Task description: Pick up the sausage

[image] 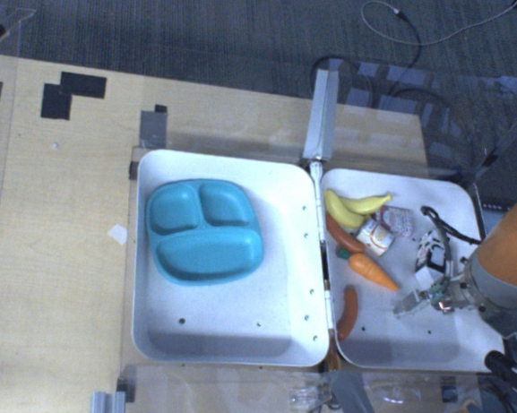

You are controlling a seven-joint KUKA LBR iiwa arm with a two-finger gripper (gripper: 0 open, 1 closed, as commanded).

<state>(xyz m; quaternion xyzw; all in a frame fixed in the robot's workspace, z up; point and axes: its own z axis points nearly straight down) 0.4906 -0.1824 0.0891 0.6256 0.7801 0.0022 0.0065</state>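
Ideally, the tool point(417, 300), whose grip state I cannot tell, drops over the sausage point(348, 311) lying against the right bin's point(407, 356) left wall, straddling it crosswise, clear of the carrot point(374, 271).

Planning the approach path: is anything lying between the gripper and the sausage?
Nothing visible does. The gripper is in the right bin, and bare floor separates it from the sausage by the left wall. The carrot lies just above that line.

Light wood bench point(59, 229) w/ black marks; dark grey carpet point(167, 13) behind, cable point(418, 26) on it
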